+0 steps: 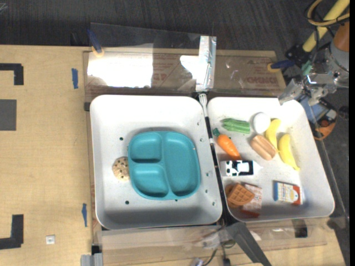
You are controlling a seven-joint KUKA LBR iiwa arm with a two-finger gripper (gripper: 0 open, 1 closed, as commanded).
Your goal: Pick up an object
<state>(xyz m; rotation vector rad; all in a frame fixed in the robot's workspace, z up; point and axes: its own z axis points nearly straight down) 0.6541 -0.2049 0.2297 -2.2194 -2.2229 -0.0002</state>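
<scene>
Far left: bare bench (39, 148) with black corner marks and blue tape bits. Next, left bin (105, 121), holding a teal tray (165, 164) with three compartments, sitting about mid-bin. Cookie (120, 168) tucked against the tray's left edge, touching or nearly so.

Over the divide into the right bin (316, 176), crowded. Carrot (228, 145) near the left wall, pointing down-right. Green pod (236, 126) just above it. Black-and-white block (239, 168) below the carrot. Waffle (240, 194) lower still, lying on a clear packet by the front-left corner. Sausage (262, 147) mid-bin, slanted. White ball (259, 121) above it, touching the first banana (272, 132). Second banana (287, 150) just beside, nearer the right wall. Small carton (287, 193) lying flat near the front right.

Gripper (302, 90) up at the bin's back-right corner, over the rim, well apart from everything in the bin. Too blurred and cluttered to say whether apart or together; cannot tell. Nothing seen in its grasp.
</scene>
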